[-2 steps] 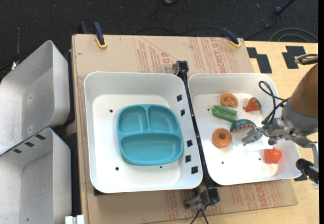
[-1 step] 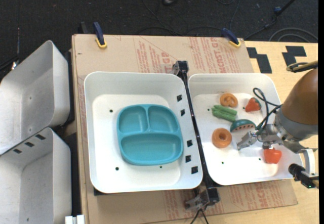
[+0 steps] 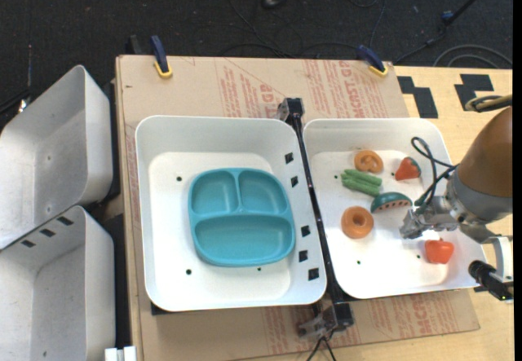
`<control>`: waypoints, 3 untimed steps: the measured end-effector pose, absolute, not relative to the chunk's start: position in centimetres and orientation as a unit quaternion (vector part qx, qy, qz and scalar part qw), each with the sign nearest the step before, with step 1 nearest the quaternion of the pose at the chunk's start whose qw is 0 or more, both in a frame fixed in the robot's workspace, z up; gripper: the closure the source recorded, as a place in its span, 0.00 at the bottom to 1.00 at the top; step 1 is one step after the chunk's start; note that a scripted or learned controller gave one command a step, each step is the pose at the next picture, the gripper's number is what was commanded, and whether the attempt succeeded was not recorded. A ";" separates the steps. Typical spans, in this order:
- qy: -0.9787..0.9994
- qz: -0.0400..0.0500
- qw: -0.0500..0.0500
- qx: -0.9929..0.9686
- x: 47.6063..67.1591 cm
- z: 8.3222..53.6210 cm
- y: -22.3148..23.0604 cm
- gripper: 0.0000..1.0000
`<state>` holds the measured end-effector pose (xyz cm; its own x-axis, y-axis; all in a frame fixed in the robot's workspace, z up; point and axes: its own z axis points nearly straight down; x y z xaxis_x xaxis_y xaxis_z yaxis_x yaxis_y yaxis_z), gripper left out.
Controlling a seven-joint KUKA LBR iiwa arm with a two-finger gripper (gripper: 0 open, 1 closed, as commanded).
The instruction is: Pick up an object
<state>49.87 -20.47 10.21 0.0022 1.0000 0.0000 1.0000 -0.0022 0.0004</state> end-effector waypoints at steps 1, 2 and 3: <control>0.707 0.001 0.002 0.707 49.5 14.6 -20.5 1.00; 0.708 0.001 0.002 0.706 49.4 18.8 -20.6 1.00; 0.708 0.001 0.003 0.706 49.6 23.0 -20.6 1.00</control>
